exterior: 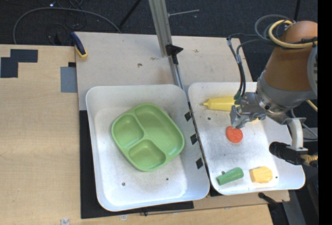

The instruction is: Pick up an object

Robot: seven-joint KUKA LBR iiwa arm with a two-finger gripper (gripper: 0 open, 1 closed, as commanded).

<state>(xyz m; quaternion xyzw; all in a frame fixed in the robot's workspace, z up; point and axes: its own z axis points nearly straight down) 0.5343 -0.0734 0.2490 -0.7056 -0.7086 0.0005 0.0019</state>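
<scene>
Green plastic cylinder (230,176) and a yellow block (261,174) lie at the near edge of the right white bin (218,151). Farther in, a round red-orange object (234,135) rests just beneath the gripper (238,120); whether it grips cannot be told. Beyond lies a yellow corn-like piece (220,104). A green divided plate (147,136) sits in the left bin (104,110).

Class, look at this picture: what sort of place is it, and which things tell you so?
Probably a robotics lab test bench: a robot arm reaches over two white bins, loose cables trail on the dark floor, and toy items like a green divided plate serve as props.
</scene>
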